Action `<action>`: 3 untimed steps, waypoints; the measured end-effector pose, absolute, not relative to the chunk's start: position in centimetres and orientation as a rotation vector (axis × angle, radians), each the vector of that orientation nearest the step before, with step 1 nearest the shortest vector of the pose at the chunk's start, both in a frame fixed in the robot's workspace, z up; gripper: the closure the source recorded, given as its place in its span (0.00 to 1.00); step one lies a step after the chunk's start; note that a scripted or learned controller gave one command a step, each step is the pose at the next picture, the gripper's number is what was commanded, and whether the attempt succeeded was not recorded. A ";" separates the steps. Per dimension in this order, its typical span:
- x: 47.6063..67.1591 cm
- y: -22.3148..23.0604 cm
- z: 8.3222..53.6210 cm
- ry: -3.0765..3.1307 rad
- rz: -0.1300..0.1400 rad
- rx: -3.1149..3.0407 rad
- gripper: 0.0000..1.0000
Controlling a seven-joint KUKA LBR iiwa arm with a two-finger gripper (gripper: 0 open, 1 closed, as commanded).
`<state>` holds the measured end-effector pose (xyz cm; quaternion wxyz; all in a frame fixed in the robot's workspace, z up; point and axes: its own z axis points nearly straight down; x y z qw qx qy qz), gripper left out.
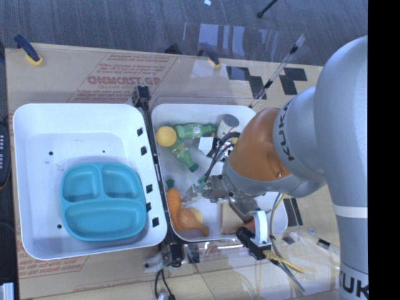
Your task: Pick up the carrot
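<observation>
Tool (209, 189) hangs low in the right bin (187, 112), just beside the carrot (174, 203); its grip I cannot tell. Carrot lies against the bin's near-left wall, seemingly not yet lifted.

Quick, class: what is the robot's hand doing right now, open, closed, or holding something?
Hand: cannot be told; it sits low in the right bin, beside the carrot.
</observation>
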<state>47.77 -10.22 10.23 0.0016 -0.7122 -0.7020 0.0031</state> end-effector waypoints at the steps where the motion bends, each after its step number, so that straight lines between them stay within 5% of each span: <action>1: 47.9 -10.2 9.8 -2.333 0.003 -2.119 0.00; 3: 47.7 -9.3 9.3 -1.863 0.003 -2.534 0.00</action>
